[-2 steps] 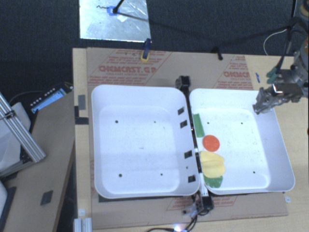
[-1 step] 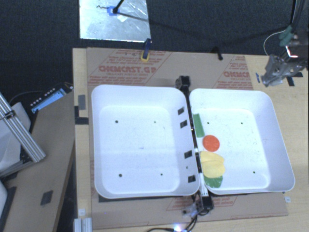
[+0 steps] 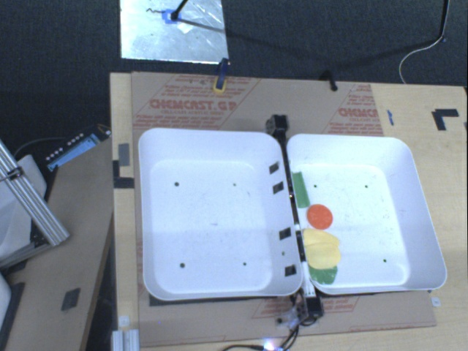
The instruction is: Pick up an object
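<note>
I am eyeing four pieces crowding the right bin (image 3: 409,196) against its left wall: green strip (image 3: 300,189), orange disc (image 3: 319,216), yellow piece (image 3: 322,248), green piece (image 3: 323,273); the wall is hampering any grasp, and my gripper's state I cannot tell

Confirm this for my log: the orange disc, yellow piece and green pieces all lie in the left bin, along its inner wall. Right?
Not quite. The camera view shows the orange disc, yellow piece and green pieces in the right bin, not the left bin. They do lie along its inner wall.
</note>
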{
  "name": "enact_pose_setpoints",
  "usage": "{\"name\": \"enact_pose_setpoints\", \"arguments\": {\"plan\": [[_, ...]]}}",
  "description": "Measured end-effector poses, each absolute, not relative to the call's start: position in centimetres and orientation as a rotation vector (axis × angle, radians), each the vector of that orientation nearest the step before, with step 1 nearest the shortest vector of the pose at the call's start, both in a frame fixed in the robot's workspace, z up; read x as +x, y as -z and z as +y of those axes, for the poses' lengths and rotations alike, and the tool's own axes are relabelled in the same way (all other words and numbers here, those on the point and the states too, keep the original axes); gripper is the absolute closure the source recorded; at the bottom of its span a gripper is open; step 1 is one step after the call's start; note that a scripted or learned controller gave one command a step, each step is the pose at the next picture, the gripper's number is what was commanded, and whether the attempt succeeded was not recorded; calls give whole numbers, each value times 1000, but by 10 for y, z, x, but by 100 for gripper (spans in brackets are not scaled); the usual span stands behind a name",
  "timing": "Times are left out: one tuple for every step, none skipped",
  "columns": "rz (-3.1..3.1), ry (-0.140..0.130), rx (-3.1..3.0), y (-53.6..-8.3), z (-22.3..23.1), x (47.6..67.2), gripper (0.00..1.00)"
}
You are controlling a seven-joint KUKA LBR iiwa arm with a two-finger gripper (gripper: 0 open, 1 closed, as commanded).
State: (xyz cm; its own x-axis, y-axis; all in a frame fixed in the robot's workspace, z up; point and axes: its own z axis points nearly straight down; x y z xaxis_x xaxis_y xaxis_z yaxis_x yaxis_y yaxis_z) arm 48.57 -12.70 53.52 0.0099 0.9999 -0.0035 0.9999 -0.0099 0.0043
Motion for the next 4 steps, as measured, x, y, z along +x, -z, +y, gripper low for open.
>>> {"name": "enact_pose_setpoints", "arguments": {"plan": [[2233,12,2226,-360,-89,486,100],[2218,-22,2202,-519,-65,487,100],[2231,13,2226,-275,-43,485,100],[2222,-17,2206,-396,-25,491,100]]}}
